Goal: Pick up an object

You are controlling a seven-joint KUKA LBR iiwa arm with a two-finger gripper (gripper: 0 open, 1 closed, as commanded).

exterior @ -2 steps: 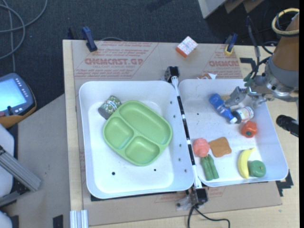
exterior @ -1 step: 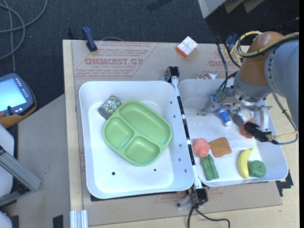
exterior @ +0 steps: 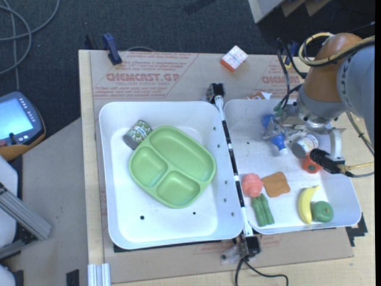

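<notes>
from my feed the nearest things are a green apple [exterior: 322, 211] and a banana [exterior: 305, 204] at the near edge of the right bin [exterior: 250, 119], nearer to me than the fingers; the banana's long axis runs near to far, slightly curved, and it touches the apple's left side. left of those, a green vegetable piece [exterior: 263, 210] lies with its long axis also near to far, with a pink round piece [exterior: 252, 184] just beyond its far end and a brown flat piece [exterior: 276, 184] beside that. an orange-red item [exterior: 310, 163] sits just this side of the gripper [exterior: 290, 137], and a blue object [exterior: 275, 132] lies under or against the fingers on their left; i cannot tell whether the fingers are apart or closed, nor whether they hold anything. the grey arm with its orange band [exterior: 324, 79] comes in from the right above that bin. well left of the fingers, the left bin [exterior: 113, 177] holds a green divided plate [exterior: 172, 166] set at a tilt, with a small grey-green packet [exterior: 136, 134] touching its far left corner. both bins rest on a brown cardboard sheet [exterior: 155, 76] printed with red lettering; on it, beyond the fingers, sit a small orange and white cube [exterior: 234, 58] and, far left, a blue clip [exterior: 111, 48]. beyond the bench is dark carpet [exterior: 149, 11] with cables, and a lit screen [exterior: 18, 121] at far left.
</notes>
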